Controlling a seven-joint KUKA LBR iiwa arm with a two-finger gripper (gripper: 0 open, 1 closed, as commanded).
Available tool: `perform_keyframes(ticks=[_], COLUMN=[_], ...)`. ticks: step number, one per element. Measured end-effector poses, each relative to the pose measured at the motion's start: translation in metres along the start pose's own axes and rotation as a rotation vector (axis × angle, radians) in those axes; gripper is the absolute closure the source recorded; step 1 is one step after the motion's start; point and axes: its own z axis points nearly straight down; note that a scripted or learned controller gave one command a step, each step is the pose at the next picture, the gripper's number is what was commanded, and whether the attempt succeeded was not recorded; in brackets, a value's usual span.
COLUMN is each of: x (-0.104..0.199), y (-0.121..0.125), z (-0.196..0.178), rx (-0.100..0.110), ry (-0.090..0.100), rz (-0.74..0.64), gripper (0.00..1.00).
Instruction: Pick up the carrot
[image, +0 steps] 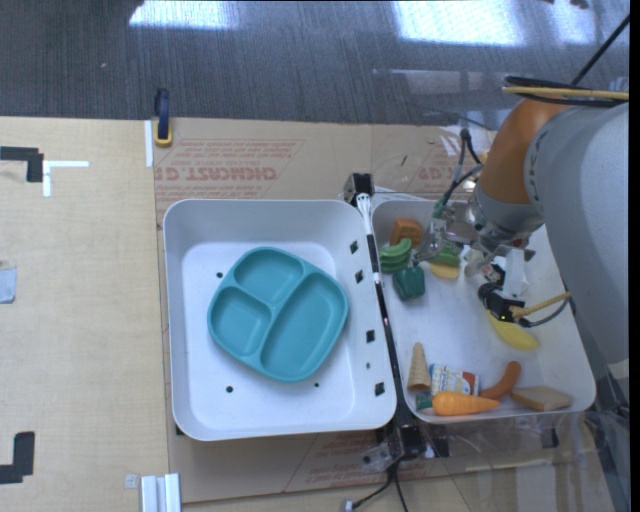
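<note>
Camera view: looking down on both bins.
Carrot (463, 404): lying at the right bin's (570, 345) near wall, beside a cone (417, 366); probably light, stiff, slick plastic; I'd be gripping its thick middle.
Gripper (462, 250): hovering far off; state impossible to tell.

Orange carrot (464, 404); teal plate (278, 313); white bins (190, 330); yellow banana (515, 333)

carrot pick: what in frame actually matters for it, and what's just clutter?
Matters:
- carrot, lying at the near edge of the right bin
- pincer, over the far end of that bin

Clutter:
- teal divided plate in the left bin
- ice cream cone
- small carton
- sausage
- bread slice
- banana
- green toys
</note>
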Motion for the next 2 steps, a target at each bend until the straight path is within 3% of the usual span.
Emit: perform_keyframes(ticks=[1,2], x=[0.0003,0.0004], y=[0.0001,0.0], z=[-0.0088,-0.0087], rx=[0.001,0.002], ry=[-0.003,-0.003], rz=[-0.006,-0.006], gripper=[1.0,0.0])
